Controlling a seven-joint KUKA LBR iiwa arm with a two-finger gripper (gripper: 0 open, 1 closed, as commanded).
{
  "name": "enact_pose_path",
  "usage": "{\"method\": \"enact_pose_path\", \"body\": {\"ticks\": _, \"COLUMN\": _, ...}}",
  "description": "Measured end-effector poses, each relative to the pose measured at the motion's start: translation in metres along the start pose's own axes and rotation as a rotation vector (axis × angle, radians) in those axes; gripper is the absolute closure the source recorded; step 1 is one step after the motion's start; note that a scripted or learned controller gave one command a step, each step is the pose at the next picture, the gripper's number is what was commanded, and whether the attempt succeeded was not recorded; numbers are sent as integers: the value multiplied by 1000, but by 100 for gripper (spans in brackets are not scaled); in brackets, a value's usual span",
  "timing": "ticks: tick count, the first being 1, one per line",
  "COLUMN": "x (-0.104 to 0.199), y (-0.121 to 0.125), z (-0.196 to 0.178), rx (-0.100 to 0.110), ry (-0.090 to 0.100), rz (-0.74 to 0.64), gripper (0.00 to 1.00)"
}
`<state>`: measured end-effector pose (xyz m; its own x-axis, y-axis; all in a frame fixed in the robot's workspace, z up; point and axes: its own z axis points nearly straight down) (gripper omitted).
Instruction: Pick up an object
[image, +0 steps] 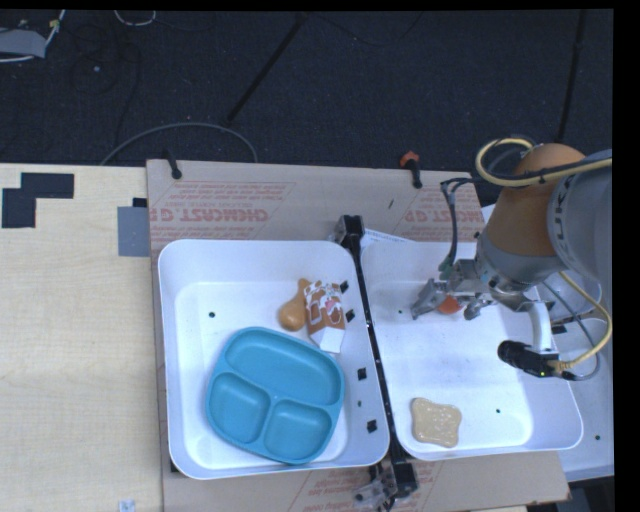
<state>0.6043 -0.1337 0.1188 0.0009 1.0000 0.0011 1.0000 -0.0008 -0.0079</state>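
My gripper (446, 306) is low in the right bin (560, 425), near its back wall, on the grey arm with the orange band. Its fingers (423, 303) stand apart, so it is open. A small orange-red object (451, 304) lies between them on the bin floor, and I see no finger touching it. A flat beige piece (435, 422) lies near the right bin's front wall, well clear of the gripper.
The left bin (190, 300) holds a blue divided plate (275, 395) and, behind it, a brown-and-orange toy with a patterned packet (315, 305) by the divider. A black divider rail (365, 335) runs between the bins. Cables (560, 350) hang off the wrist.
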Motion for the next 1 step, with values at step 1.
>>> {"method": "enact_pose_path", "body": {"ticks": 1, "x": 1, "y": -1, "z": 33, "rx": -2, "ry": 0, "rz": 0, "gripper": 0}}
